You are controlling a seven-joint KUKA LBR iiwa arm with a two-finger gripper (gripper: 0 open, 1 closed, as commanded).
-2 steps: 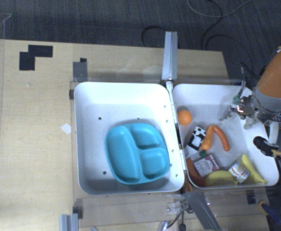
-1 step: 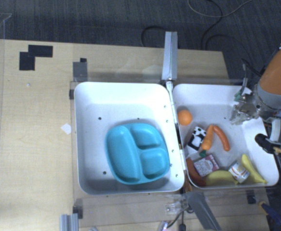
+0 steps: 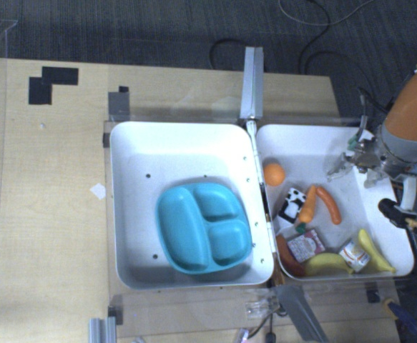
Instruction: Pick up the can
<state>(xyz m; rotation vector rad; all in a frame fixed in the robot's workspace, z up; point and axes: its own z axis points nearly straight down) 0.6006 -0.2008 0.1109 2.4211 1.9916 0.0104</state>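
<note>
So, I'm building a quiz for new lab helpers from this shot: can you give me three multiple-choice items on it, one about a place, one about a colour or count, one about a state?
1. Where does the blue divided plate lie?
A. in the left bin
B. in the right bin
C. on the bench outside the bins

2. How many bananas lie in the right bin?
A. none
B. two
C. five

3. How does the can stand with respect to the tool?
A. gripped and lifted by it
B. lying in the bin, apart from it
C. resting on the plate under it

Answers:
1. A, the plate rests on the left bin's floor.
2. B, one banana lies along the near edge, another banana beside the can.
3. B, the can lies at the near edge between the bananas, while the tool is over the far right part.
</note>
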